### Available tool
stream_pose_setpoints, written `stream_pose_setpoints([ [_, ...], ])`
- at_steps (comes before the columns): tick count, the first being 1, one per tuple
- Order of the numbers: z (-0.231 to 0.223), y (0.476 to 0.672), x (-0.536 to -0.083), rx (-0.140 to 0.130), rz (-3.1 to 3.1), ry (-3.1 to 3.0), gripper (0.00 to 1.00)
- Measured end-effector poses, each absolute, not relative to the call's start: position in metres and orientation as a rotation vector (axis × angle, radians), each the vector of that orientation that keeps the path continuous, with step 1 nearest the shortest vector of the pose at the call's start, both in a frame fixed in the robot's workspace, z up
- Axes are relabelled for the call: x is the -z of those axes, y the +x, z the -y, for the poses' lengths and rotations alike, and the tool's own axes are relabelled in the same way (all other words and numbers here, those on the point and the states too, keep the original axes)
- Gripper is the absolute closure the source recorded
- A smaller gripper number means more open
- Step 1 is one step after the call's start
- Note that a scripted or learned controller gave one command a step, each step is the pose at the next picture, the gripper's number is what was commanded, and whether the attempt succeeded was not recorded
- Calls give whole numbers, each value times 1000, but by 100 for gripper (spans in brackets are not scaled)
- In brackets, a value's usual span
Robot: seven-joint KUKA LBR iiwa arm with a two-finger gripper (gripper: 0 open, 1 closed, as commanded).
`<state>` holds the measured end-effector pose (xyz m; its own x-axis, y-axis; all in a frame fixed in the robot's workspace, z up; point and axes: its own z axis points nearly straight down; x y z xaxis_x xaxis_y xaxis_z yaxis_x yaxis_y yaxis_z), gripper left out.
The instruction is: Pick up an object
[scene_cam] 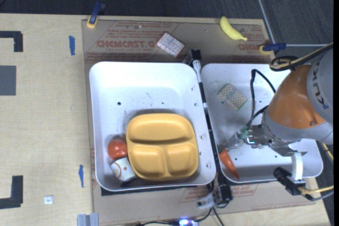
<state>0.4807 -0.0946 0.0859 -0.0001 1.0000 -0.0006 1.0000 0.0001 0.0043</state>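
Note:
In the right bin (pixel 296 169), my gripper (pixel 239 140) hangs low over the lower left part, with the grey and orange arm (pixel 296 108) behind it. An orange carrot-like object (pixel 228 162) lies against the bin's lower left wall, just below and left of the gripper. A small patterned square pad (pixel 232 96) rests farther back in the same bin. The left bin (pixel 143 79) holds a large yellow compartment tray (pixel 161 144), a red-orange round object (pixel 116 148) and a white and orange object (pixel 122 168) beside it.
A yellow banana (pixel 232 29) and a patterned block (pixel 169 44) lie on the cardboard behind the bins. Blue clamps (pixel 95 12) sit at the cardboard's corners. A black divider (pixel 204 114) runs between the bins. Cables loop above the arm.

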Motion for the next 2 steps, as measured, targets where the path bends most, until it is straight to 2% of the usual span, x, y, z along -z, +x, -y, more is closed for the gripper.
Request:
stream_pose_setpoints([
  [1,92,497,-85,0,-2221,2221,0],
  [2,92,538,-86,-3,-2220,2218,0],
])
